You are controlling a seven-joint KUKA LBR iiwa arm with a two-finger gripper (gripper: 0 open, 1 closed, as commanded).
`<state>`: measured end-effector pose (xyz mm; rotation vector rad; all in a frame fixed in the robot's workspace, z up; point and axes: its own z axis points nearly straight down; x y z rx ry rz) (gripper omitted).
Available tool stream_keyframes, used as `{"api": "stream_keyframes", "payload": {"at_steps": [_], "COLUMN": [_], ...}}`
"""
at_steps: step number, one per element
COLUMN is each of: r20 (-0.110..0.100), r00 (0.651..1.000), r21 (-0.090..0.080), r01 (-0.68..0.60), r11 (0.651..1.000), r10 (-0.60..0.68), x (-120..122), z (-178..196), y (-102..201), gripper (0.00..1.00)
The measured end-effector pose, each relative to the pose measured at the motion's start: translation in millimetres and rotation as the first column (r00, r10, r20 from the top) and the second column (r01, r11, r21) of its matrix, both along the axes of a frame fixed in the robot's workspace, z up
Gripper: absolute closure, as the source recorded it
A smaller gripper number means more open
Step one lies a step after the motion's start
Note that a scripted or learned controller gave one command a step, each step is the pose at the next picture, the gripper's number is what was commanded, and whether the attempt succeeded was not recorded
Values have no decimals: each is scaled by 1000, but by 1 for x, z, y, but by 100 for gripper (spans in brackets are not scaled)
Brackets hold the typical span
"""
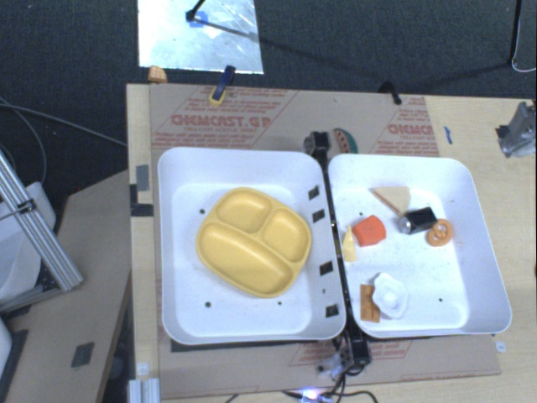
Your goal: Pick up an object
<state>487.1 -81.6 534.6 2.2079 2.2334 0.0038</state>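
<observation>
The right bin (478, 225) holds several small objects: a tan wedge (393, 198), a red-orange block (368, 230), a black cylinder (418, 220), an orange ring (439, 232), a pale yellow piece (349, 246), a white lumpy object (390, 294) and a brown strip (368, 302). A yellow divided plate (253, 242) lies in the left bin (180, 191). A grey part of the gripper (518, 131) pokes in at the right edge, above and outside the right bin, well away from all the objects.
Both bins rest on a cardboard sheet (252, 116). A shiny foil sheet (201, 23) lies beyond the bench, with a blue and yellow clip (222, 85) and a small tan lump (156, 74) near it. An aluminium frame (33, 225) stands at the left.
</observation>
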Motion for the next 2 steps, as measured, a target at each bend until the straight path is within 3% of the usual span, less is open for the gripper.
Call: {"api": "stream_keyframes", "payload": {"at_steps": [1, 2], "r20": [2, 1], "r00": [1000, 1000], "r21": [-3, 0], "r01": [13, 1], "r11": [1000, 1000], "r10": [-13, -1], "x": [-1, 0], "z": [1, 1], "y": [-45, 25], "gripper": [100, 100]}}
